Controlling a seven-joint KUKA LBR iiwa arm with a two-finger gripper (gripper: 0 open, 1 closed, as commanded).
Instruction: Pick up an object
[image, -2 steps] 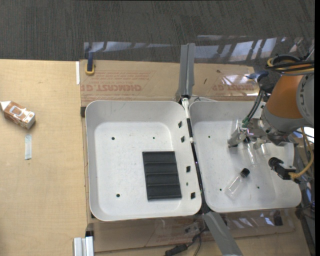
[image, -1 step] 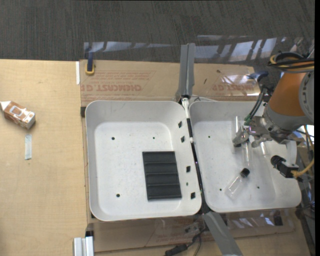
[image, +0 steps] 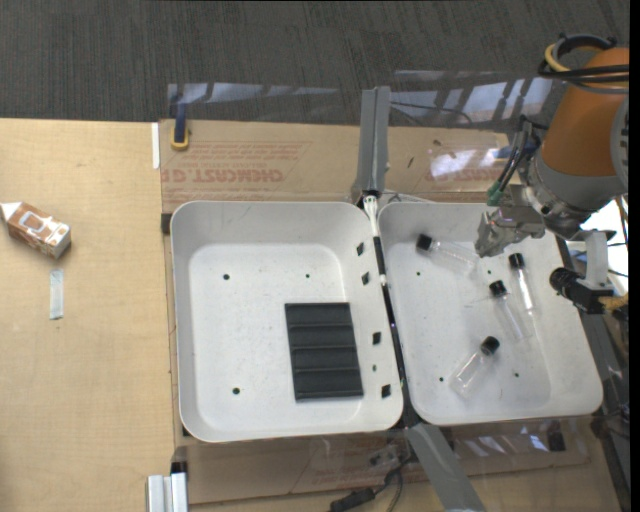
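Observation:
Several clear vials with black caps lie in the right bin (image: 570, 395). One vial (image: 441, 252) lies near the bin's back left, just left of my gripper (image: 494, 240). Two more vials (image: 521, 277) (image: 509, 309) lie just in front of the gripper, and another vial (image: 474, 364) lies nearer the front. A black ridged block (image: 322, 350) lies flat in the left bin (image: 200, 300). The gripper hangs low over the back of the right bin, with nothing seen between its fingers.
The grey arm with its orange band (image: 590, 110) comes in over the right bin's back right corner. A grey divider bar (image: 373, 140) runs between the bins at the back. A small orange and white box (image: 38, 230) lies on the bench at far left.

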